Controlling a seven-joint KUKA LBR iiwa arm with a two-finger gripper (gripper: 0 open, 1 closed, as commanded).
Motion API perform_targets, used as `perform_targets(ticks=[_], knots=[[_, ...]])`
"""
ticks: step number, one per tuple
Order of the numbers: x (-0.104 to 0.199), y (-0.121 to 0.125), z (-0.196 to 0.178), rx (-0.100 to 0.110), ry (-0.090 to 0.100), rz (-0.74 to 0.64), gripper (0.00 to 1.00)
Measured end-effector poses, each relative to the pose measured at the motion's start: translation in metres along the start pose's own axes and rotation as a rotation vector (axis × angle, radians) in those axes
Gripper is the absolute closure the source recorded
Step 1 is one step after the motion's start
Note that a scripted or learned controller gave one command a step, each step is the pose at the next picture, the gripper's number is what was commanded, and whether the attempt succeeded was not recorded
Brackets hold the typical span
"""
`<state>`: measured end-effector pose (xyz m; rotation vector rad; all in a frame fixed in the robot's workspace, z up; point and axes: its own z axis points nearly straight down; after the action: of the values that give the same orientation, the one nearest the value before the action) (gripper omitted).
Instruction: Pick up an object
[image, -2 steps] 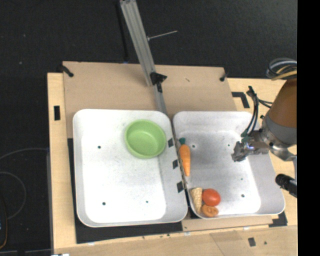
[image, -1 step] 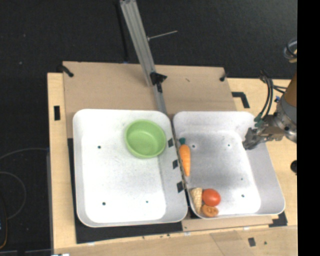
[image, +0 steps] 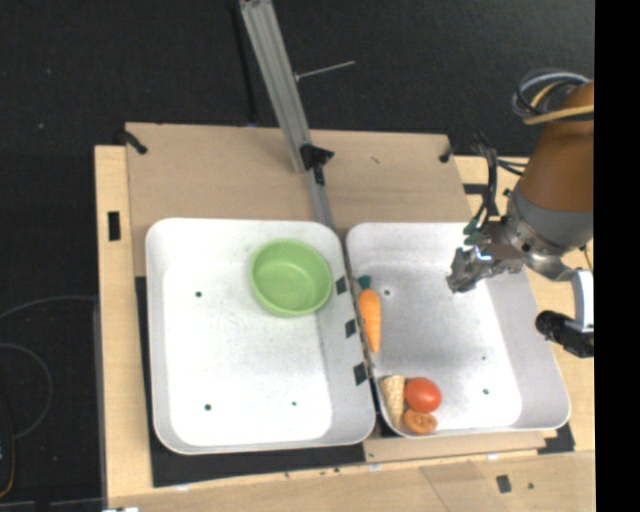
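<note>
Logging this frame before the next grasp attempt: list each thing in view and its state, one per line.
green bowl: upright, in the left bin.
carrot: lying flat by the right bin's left wall.
tomato: resting in that bin's near-left corner, ungrasped.
tool: above the right bin, no item seen in it.

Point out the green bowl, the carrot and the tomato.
green bowl (image: 291, 279): camera view, on the inside bottom of the bowl.
carrot (image: 370, 316): camera view, on the middle of its orange body.
tomato (image: 423, 394): camera view, on the top of its red skin.
</note>
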<state>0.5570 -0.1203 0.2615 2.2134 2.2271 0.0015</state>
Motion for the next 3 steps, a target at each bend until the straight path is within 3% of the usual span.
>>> perform_targets(ticks=[3], knots=[[0.135,0.051,0.027,0.001,0.000,0.000,1.00]])
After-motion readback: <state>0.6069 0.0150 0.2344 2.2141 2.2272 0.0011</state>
